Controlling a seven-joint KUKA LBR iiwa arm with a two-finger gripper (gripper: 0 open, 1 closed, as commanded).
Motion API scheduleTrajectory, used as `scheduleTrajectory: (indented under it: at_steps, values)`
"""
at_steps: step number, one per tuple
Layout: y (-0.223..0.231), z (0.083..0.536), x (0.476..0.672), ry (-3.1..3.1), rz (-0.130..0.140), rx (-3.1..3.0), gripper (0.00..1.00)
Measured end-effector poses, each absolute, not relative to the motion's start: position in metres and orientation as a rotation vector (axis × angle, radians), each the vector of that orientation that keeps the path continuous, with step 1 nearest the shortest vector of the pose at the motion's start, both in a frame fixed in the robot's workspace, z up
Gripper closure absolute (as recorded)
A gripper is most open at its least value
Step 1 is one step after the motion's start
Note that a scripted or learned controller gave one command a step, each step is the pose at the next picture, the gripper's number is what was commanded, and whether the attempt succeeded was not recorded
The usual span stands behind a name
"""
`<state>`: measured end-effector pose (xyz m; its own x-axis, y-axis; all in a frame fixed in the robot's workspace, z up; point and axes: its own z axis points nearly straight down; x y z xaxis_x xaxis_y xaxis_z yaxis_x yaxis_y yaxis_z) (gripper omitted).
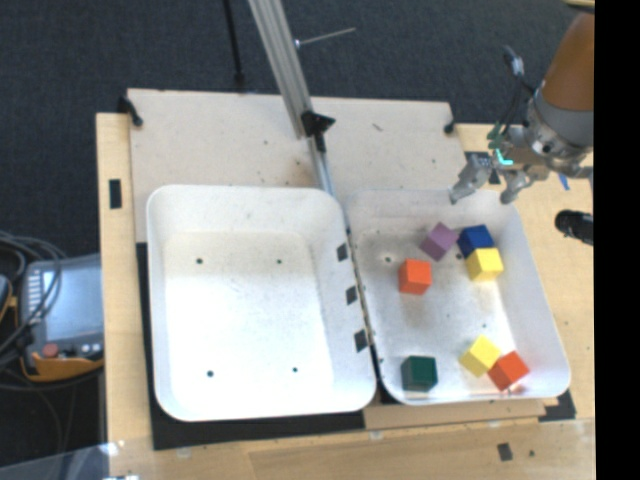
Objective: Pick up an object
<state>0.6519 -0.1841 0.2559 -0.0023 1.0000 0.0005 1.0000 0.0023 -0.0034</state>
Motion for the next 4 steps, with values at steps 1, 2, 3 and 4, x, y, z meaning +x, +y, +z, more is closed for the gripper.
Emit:
scheduleTrajectory:
  at_steps: [1, 2, 3, 4]
  values:
    - [-0.185, 0.259, 0.653, -2.228, 0.003, -2.218, 0.00]
    - [-0.193, 0.199, 0.649, -2.219, 0.007, -2.221, 0.00]
    - [-0.187, 0.153, 0.653, -2.225, 0.005, -2.218, 0.00]
    - [-0.188, 0.128, 0.659, -2.238, -0.014, -2.231, 0.00]
